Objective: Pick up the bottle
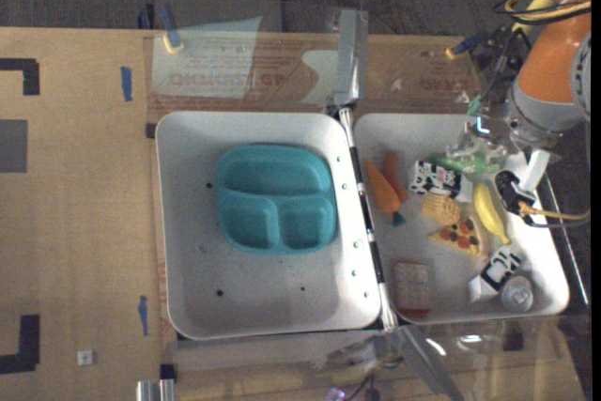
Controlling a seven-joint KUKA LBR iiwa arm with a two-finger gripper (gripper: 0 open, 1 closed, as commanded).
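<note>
can (516,294) sits nearest, below the gripper (481,146) — approach step; bottle (474,160) just under it, finger state unclear; next: descend, close.

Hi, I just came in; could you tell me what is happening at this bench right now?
A grey KUKA arm with an orange band reaches in over the right bin, its gripper low among toy foods: carrot, banana, corn and pizza slice. A clear greenish bottle lies just under it. The left bin holds a teal divided tray.
</note>
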